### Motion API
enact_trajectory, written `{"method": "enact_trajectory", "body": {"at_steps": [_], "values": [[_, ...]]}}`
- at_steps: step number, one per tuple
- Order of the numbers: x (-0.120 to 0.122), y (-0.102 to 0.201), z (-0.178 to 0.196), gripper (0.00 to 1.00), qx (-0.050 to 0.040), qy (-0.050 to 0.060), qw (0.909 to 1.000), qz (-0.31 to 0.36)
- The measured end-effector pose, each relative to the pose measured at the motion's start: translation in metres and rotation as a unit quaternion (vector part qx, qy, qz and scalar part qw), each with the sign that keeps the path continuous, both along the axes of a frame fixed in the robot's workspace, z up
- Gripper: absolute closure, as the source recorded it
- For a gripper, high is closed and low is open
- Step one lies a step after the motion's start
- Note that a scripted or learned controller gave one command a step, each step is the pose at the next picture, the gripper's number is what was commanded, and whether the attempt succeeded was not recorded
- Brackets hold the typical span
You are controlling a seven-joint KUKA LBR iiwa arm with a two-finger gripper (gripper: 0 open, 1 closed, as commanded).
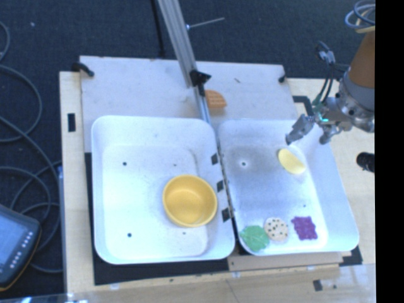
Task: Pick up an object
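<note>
My gripper [314, 130] hangs wide and empty over the right bin's [334, 175] far edge, just above the yellow disc [291, 161] lying there, so I judge I'm approaching: next, descend and close.

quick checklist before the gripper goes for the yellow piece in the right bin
1. Target in sight: the yellow piece lies flat in the right bin, near its far right corner: ok.
2. Gripper close to the target: it hangs just above and to the right of it: ok.
3. Fingers around the piece: nothing between them: not ok.
4. Room around the target: the green piece, cookie and purple piece sit along the near edge, well apart: ok.
5. Yellow bowl in the left bin, out of the path: ok.
</note>
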State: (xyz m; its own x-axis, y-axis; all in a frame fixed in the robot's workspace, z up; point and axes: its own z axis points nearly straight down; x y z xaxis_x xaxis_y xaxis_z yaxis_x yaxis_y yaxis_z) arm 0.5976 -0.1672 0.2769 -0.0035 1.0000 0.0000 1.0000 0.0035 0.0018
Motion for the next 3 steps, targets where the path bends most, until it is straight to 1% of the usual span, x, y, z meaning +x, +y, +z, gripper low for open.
{"method": "enact_trajectory", "body": {"at_steps": [1, 2, 3], "values": [[-0.010, -0.006, -0.051, 0.00, -0.0012, 0.003, 1.0000, -0.002], [-0.005, -0.008, -0.113, 0.00, -0.0010, 0.003, 1.0000, -0.003], [-0.009, -0.013, -0.156, 0.00, -0.0013, 0.003, 1.0000, -0.003]]}}
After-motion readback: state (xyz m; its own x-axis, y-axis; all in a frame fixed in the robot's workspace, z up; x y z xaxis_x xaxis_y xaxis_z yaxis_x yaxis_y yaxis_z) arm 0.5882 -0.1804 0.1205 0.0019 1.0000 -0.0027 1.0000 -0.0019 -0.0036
